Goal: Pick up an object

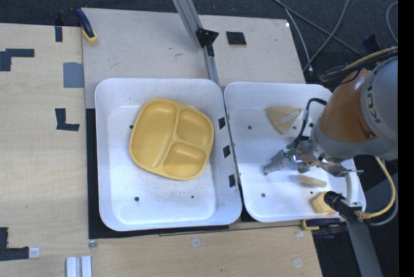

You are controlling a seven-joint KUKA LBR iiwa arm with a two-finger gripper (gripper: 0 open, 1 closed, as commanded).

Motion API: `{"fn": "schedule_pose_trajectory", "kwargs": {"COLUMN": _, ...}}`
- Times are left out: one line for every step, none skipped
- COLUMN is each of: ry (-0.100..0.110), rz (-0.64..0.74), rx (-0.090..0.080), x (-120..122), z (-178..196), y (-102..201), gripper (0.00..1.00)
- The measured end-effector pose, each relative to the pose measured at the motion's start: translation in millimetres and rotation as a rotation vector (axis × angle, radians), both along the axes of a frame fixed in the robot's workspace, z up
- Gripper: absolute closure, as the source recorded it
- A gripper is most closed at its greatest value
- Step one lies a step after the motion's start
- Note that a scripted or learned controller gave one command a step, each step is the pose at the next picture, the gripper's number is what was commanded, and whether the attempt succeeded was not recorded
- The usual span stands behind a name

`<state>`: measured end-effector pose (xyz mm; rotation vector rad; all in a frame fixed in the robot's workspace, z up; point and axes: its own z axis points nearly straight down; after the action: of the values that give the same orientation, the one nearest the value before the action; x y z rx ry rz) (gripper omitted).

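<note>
A yellow divided plate (172, 139) is seen in the left bin (107, 140), well left of the gripper (273, 164). In the right bin (259, 201), the gripper's fingers are spread with nothing between them. A tan wedge (283, 118) lies above it, a pale piece (311, 181) just right, a yellow object (319, 203) below-right.

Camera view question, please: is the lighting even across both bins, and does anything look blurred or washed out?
In the camera view, light falls fairly evenly; the white bins look bright, nearly washed out; the yellow plate stays sharp; the arm looks slightly soft, and the small pieces near the gripper are hard to resolve.
</note>
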<state>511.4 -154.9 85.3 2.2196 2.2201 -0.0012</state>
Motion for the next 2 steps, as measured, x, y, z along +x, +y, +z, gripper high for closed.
{"fn": "schedule_pose_trajectory", "kwargs": {"ry": -0.003, "rz": 0.001, "rx": 0.001, "x": 1.5, "z": 12.8, "y": 0.8, "gripper": 1.0}}
{"fn": "schedule_pose_trajectory", "kwargs": {"ry": -0.001, "rz": 0.001, "rx": 0.002, "x": -4.4, "z": 60.7, "y": 7.8, "gripper": 1.0}}
